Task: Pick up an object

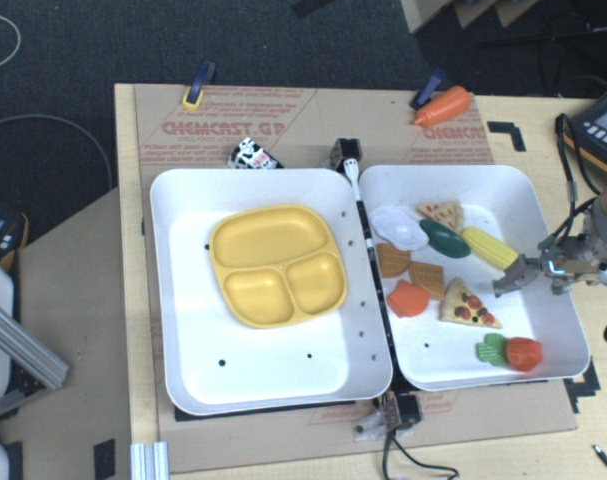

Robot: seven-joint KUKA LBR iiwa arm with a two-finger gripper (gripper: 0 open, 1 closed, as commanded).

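The right bin (543, 208) holds several toy foods. Among them are a pizza slice (470, 309), a yellow corn cob (488, 248), a dark green piece (445, 238) and a white piece (401, 228). There is also a triangular cracker (440, 213), two brown biscuits (393, 260), an orange-red piece (409, 299) and a red fruit with green leaves (510, 351). My gripper (516, 278) reaches in from the right edge, low over this bin. It sits just right of the pizza slice and below the corn, and I see nothing held in it.
A yellow divided plate (273, 266) lies in the left bin (183, 348). On the bench behind the bins are an orange carrot (443, 106), a black-and-white cow toy (251, 155) and a yellow-blue clip (195, 88). A black clamp (345, 153) sits between the bins.
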